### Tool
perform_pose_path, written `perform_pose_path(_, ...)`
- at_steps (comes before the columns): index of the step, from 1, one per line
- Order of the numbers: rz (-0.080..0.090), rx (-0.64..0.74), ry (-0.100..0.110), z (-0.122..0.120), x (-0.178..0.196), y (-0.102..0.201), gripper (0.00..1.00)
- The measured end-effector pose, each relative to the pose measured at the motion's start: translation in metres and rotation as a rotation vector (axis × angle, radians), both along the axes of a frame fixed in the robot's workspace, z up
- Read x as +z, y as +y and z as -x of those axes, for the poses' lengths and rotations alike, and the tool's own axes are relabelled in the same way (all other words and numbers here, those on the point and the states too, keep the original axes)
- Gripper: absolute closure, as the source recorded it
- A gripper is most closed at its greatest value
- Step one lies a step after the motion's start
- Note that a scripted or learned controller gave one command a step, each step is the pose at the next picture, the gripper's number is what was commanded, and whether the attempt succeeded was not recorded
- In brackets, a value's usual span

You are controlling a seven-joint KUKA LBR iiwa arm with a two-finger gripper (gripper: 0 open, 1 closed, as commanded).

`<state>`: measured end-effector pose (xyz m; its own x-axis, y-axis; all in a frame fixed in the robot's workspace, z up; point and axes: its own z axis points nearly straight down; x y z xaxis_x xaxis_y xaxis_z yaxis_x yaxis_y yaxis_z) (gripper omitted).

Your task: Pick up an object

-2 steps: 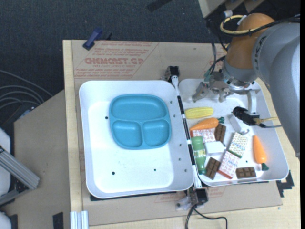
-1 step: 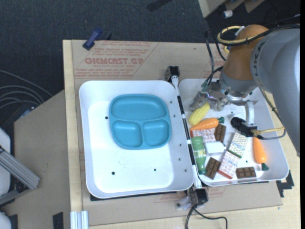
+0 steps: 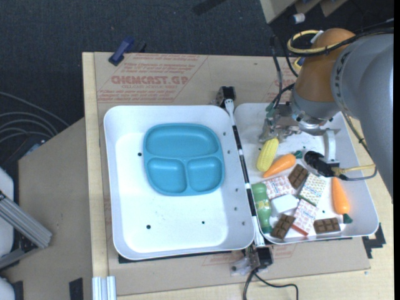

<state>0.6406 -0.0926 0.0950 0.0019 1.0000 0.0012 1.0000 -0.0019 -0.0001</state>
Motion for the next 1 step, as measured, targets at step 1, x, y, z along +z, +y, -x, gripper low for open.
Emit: perform_pose_path(1,0.000,0.003,0.002,0.0667,0.0902,0.0575,1.00)
